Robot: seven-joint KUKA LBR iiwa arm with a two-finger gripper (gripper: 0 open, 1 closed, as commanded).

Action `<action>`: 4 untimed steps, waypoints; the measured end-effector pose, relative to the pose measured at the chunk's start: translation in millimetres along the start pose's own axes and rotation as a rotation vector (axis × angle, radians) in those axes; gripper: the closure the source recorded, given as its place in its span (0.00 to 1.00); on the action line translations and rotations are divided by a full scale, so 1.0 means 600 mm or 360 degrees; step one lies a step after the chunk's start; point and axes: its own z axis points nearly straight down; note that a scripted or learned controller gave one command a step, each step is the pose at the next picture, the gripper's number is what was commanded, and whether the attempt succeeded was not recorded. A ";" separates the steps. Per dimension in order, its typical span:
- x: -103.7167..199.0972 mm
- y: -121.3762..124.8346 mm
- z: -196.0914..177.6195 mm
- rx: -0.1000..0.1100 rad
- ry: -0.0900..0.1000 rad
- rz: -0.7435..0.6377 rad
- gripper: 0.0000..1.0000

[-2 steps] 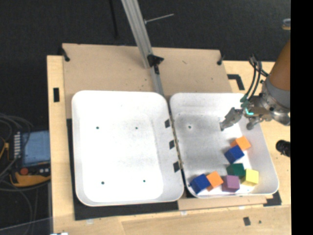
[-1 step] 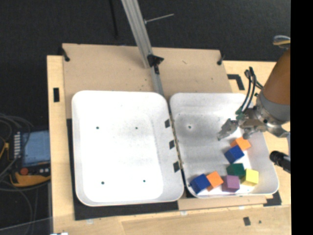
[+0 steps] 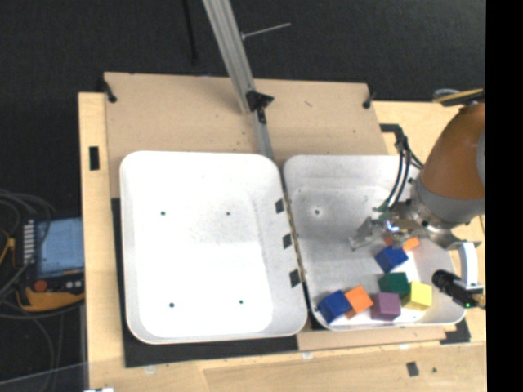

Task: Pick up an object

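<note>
Camera view: tool (image 3: 377, 229) above right bin (image 3: 327, 186); blue cube (image 3: 391, 258) beside, blocks clustered near.

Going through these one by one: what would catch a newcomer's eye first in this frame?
First, the cluster of small coloured blocks in the near corner of the right white bin: a blue cube, an orange cube, a purple cube, a green cube and a yellow cube. Next, the grey arm's orange band at the right edge, with its gripper low over the bin beside another blue cube.
</note>
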 end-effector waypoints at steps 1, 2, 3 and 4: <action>-0.011 0.025 0.061 -0.0048 -0.0016 0.0000 0.00; -0.008 0.016 0.053 -0.0021 0.0000 0.0011 1.00; -0.008 0.026 -0.021 -0.0020 0.0000 -0.0008 1.00; -0.012 0.029 -0.128 -0.0024 -0.0001 -0.0008 1.00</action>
